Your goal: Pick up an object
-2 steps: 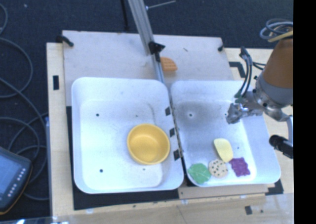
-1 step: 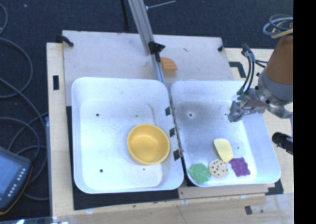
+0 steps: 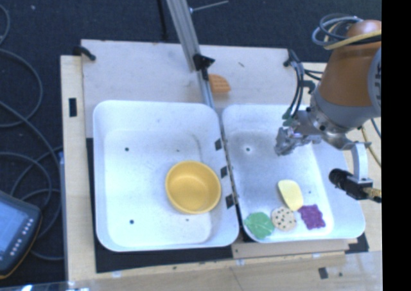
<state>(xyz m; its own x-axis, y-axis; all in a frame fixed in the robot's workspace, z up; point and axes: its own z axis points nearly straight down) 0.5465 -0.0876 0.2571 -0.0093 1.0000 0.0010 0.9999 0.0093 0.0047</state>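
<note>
**On the bench: two bins, five items, one arm**

On the bench [image 3: 74, 155], two white bins are set side by side. At far left, off the bench, a screen [image 3: 14, 232] and cables are seen on dark floor.

Left bin [image 3: 115, 123]: one yellow bowl [image 3: 192, 186], upright, lodged toward the right wall.

Between the bins, a metal rail [image 3: 186, 26] is run up to the top edge; an orange item [image 3: 219, 84] is lodged beside it, behind the bins.

Right bin [image 3: 257, 129]: four items are grouped at the near edge. A green disc [image 3: 259, 224], a spotted cookie [image 3: 283, 218] and a purple piece [image 3: 313, 216] are laid in a row, the cookie close to both neighbours. A yellow piece [image 3: 290, 194] is placed just above the cookie.

Gripper [image 3: 284, 142]: held over the bin's middle, apart from the group; nothing is seen in it, and open or closed cannot be told. Arm [image 3: 350, 78] is entered from the right.
</note>
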